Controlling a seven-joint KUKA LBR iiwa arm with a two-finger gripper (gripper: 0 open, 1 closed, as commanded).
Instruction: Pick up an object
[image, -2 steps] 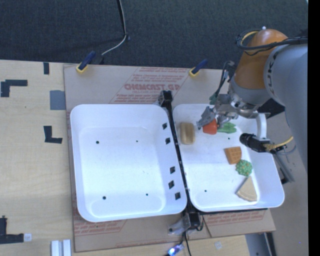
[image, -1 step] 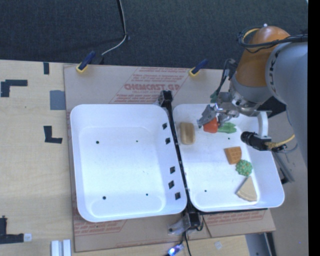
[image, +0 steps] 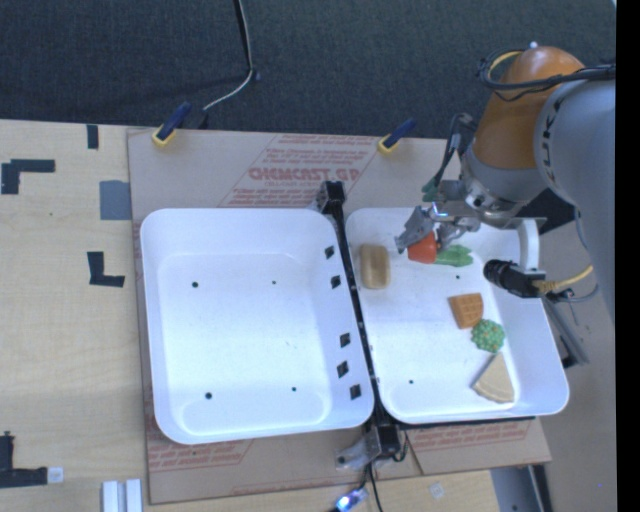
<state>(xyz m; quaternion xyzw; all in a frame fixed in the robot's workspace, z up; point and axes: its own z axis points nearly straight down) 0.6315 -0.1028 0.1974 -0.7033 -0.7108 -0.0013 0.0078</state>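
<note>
In the right bin (image: 420, 395) lie a tan bread roll (image: 373, 266), an orange cracker-like square (image: 466, 309), a green broccoli piece (image: 488, 335) and a beige wedge (image: 494, 382). A red toy vegetable with green leaves (image: 430, 251) sits at the bin's far side. My gripper (image: 424, 232) is right over the red vegetable's upper left and overlaps it. The view does not show whether the vegetable is gripped or whether it is off the bin floor.
The left bin (image: 240, 320) stands beside the right one, with a black divider strip (image: 345, 300) between them. Both rest on a cardboard sheet (image: 290, 170) held by clamps. The arm's orange band (image: 520, 100) looms over the far right corner.
</note>
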